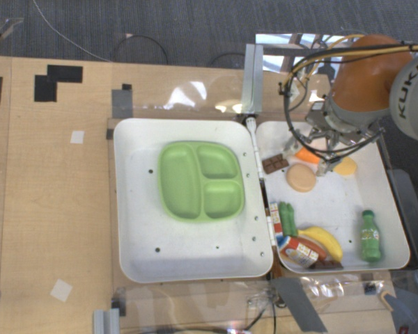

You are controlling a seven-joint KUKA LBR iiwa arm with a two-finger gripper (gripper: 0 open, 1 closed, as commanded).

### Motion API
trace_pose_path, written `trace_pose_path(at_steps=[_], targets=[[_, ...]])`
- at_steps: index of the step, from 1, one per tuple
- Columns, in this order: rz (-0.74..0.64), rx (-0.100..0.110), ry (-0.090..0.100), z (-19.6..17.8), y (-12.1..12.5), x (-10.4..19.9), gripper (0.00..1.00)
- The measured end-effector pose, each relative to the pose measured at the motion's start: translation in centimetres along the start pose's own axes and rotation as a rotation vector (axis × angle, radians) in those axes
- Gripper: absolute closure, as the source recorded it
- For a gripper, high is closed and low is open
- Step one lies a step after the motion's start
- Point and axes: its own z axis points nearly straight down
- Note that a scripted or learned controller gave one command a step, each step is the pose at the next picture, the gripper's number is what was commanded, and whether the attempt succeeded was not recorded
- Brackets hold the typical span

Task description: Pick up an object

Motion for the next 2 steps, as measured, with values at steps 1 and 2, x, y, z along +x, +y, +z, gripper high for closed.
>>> trace_pose_path(at_steps=[1, 2], targets=[[0.067, 0.004, 0.001, -0.1, 3.1, -1.1, 0.0], [0.065, 0.013, -0.011, -1.6, 2.9, -1.7, 1.0]])
